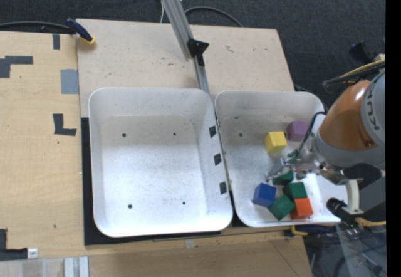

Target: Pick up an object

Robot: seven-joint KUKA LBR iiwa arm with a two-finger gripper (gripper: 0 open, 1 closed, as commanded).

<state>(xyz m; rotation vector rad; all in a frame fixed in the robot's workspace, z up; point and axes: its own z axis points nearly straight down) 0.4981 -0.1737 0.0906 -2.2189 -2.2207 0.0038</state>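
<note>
You had gripper point(283, 169) low in right bin point(250, 103), among block cluster. Whether it had hold of anything: cannot tell. Dark green block point(284, 178) sat directly beneath, blue block point(264, 194) and orange block point(302, 208) just beside; yellow block point(275, 140) and purple block point(297, 129) near. Risk, by my judgement: crowded blocks could deflect gripper, push target aside, or wedge two together.

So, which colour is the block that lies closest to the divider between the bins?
Blue block, seen in the camera view.
</note>
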